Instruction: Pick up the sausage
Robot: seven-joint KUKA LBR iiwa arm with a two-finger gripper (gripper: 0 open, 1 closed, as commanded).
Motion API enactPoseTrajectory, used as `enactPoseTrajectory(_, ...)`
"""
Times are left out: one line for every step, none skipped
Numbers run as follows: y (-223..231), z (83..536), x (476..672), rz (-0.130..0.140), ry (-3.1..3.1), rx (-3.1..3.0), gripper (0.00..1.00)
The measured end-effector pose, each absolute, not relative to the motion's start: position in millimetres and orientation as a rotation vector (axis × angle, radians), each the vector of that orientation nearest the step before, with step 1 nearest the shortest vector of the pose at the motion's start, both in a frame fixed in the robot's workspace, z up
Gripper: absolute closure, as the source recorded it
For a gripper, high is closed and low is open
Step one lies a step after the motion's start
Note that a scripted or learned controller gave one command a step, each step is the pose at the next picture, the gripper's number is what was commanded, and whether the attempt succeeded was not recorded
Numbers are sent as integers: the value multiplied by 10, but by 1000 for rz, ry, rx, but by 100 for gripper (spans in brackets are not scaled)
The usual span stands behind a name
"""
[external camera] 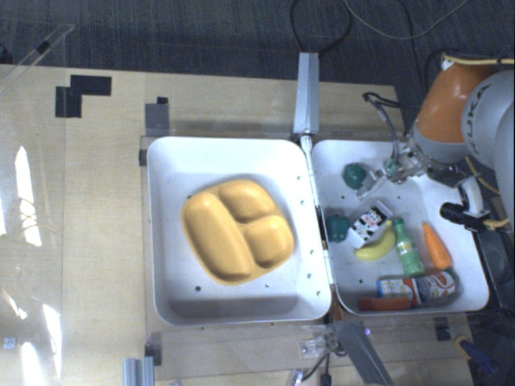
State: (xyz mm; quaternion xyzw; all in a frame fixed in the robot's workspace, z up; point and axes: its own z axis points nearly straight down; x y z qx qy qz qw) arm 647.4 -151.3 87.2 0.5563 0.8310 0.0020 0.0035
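Looking down from the camera view, you find the sausage lying flat against the near wall of the right bin, just below a can that touches it. Your pincer hovers over the bin's far end, well away from the sausage, beside a teal ball; how far it is open you cannot tell. The sausage looks light, slick and slightly yielding, so pinch across its narrow middle.

The grey arm reaches in from the right, its gripper angled down leftward.
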Motion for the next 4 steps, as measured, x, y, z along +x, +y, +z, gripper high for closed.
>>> enactPoseTrajectory(-1437, 871, 6533, 4, 2597, 1759, 0)
enactPoseTrajectory(-1598, 874, 6401, 5, 2596, 1756, 0)
enactPoseTrajectory(-1582, 1009, 6431, 12, 2593, 1747, 100)
enactPoseTrajectory(-1583, 1008, 6431, 12, 2594, 1748, 0)
